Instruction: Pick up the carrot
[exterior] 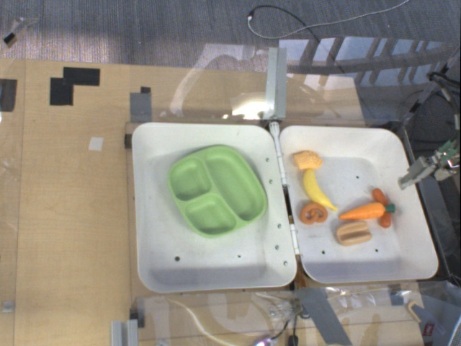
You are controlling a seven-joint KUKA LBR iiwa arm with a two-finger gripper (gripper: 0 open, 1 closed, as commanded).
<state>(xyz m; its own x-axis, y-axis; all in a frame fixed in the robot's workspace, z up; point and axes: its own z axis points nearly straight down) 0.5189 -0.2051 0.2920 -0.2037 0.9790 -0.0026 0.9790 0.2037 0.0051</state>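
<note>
Carrot [364, 211] is what I'm after, and I see it lying flat in the right bin [403, 262], orange body pointing left, green top toward the right wall. A small red-orange sausage [382, 207] touches its leafy end. Just below the carrot sits a hot dog bun [354, 233], and to its left a pretzel [312, 213] rests against the lower tip of a banana [315, 187]. A bread piece [307, 160] lies at the banana's upper end. My gripper [425, 170] hangs at the bin's right rim, well apart from the carrot; I cannot tell how it is set. The left bin [155, 265] holds a green divided plate [217, 189]. Both bins sit on the wooden surface [65, 229].
</note>
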